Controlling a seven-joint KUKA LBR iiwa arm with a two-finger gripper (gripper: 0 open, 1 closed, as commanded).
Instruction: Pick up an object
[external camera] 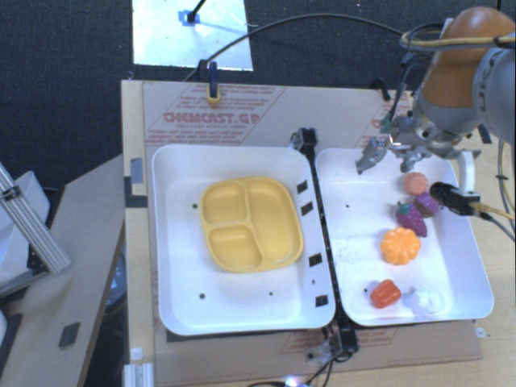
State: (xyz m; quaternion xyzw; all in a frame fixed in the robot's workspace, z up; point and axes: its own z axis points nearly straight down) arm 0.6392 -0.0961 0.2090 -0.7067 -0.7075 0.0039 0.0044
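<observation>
Toy pepper (385, 293), orange-red, lies at the near end of the bin on the view's right (468, 252), and it is the closest of five small things scattered there. Just beside it, toward the bin's near right corner, sits a white lump (428, 301) too pale against the bin floor to make out. Farther back comes an orange toy pumpkin (401, 246), resting apart from the pepper. Behind that a bunch of purple toy grapes (414, 214) lies touching or nearly touching a pinkish toy peach (415, 183). Across the divide, the bin on the view's left (173, 240) carries a yellow compartment tray (250, 222) near its middle. At the far end of the right-hand bin the gripper (389, 159) hangs over the back edge, just beyond the peach. Its fingers (368, 158) are spread apart with nothing between them. Beyond the bins a clear sheet (242, 115) with red lettering lies on the bench.
</observation>
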